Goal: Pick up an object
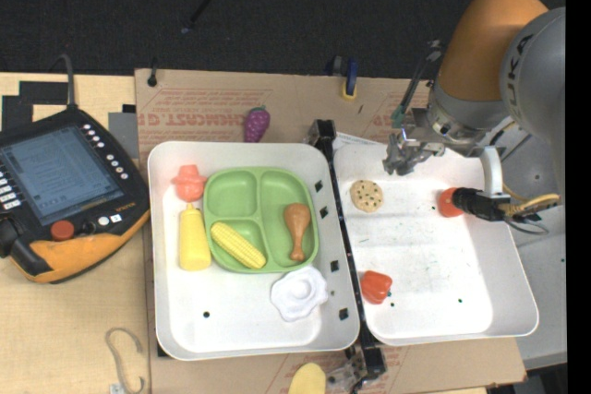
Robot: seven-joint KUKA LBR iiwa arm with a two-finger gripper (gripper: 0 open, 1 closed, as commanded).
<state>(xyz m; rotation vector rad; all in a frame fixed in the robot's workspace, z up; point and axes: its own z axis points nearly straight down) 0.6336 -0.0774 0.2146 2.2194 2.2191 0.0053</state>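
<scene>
gripper [404,163]: hovering over right bin's [480,314] far edge, finger state unclear, can't tell
cookie [367,196]: lying just below-left of gripper
red piece [450,202]: sitting to gripper's right

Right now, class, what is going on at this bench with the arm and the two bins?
A grey robot arm reaches in from the right, its end effector poised over the far edge of the right bin, above and to the right of a cookie. Nothing is visibly held. That bin also holds a red pepper. The left bin holds a green tray with corn and a drumstick.
</scene>
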